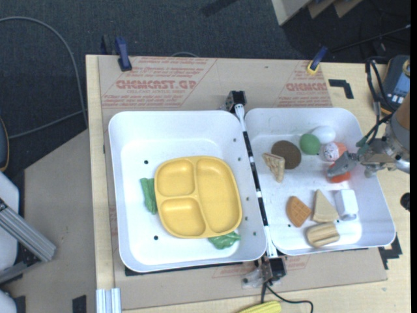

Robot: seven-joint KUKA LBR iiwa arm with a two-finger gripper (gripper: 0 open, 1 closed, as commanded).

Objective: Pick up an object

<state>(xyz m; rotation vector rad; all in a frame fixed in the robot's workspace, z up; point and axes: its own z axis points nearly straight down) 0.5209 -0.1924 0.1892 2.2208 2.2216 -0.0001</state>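
Two green pieces (pixel 149 194) half-hidden under tray (pixel 197 196)

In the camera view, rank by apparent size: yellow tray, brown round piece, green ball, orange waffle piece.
1. yellow tray
2. brown round piece
3. orange waffle piece, nearly matching the brown piece, so that order is unsure
4. green ball

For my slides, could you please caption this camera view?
Gripper poised by an orange item in the right bin; yellow tray fills the left.
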